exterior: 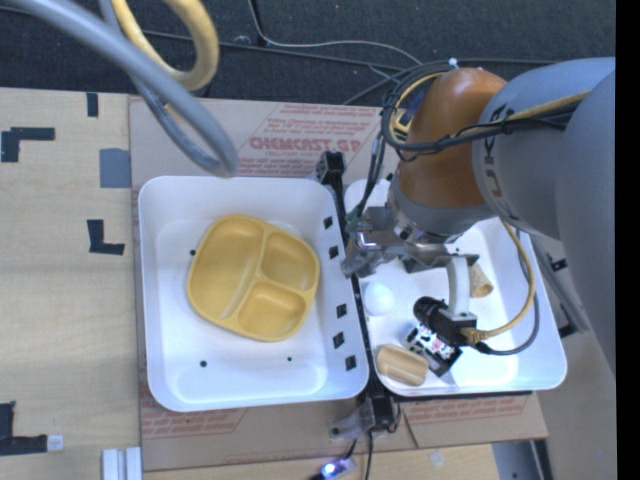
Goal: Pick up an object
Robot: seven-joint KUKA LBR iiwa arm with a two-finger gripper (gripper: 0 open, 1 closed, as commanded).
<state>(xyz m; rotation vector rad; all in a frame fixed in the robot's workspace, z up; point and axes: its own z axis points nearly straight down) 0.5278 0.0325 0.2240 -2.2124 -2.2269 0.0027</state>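
Observation:
The arm reaches over the right bin (540, 368), and its orange band (450, 133) and wrist cover much of that bin. The gripper (388, 256) hangs low by the bin's left wall, just above a small white ball (380, 297). A tan bread-like piece (402, 365) lies at the bin's front. Beside it sits a black and white object (437, 334). A small tan piece (481, 281) pokes out behind the arm's cable. Nothing shows as lifted.
The left bin (160, 268) holds a yellow divided plate (254, 276). A grey hose and a yellow tube (190, 28) cross the top left. Black clips line the wall (340, 288) between the bins.

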